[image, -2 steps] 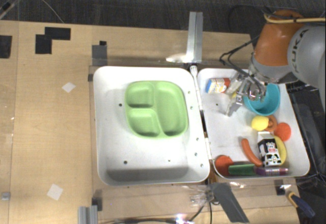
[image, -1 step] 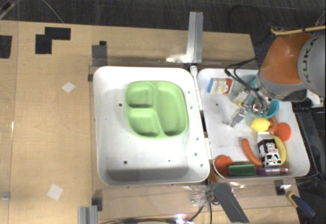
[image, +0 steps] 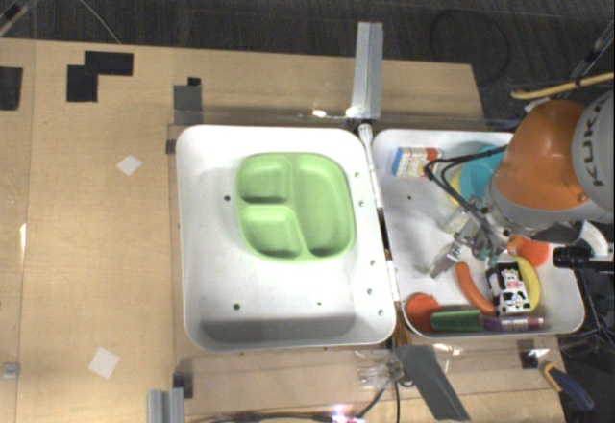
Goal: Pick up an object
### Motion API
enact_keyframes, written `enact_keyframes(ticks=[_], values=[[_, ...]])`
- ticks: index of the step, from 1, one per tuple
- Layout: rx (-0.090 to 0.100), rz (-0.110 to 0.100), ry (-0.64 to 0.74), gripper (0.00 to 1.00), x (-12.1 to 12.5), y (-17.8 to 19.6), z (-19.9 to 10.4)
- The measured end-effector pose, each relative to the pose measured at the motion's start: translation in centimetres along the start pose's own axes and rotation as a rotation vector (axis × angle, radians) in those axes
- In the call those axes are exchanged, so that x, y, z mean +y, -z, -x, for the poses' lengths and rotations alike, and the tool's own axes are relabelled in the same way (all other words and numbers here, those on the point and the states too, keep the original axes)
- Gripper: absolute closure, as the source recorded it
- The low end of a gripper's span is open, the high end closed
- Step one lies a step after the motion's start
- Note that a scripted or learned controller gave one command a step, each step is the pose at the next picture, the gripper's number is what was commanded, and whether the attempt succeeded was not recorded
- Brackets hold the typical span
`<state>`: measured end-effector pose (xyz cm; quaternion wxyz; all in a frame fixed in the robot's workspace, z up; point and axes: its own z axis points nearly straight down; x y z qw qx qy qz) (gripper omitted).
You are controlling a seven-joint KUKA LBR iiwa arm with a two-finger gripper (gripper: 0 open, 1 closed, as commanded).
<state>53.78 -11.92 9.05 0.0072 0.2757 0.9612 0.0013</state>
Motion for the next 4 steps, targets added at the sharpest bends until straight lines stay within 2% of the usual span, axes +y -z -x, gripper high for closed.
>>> enact_keyframes(ticks=[1,2,3,4], values=[[0.008,-0.004,-0.052,0.0,7.1,-0.3,7.5],[0.002,-0.001,-0.085,0.0,4.7,-0.1,2.6],[-0.004,0.003,-0.303,0.0,0.4,0.1,-2.2],[-0.008,0.005,-0.497,0.0,-0.1,0.1,-5.1]])
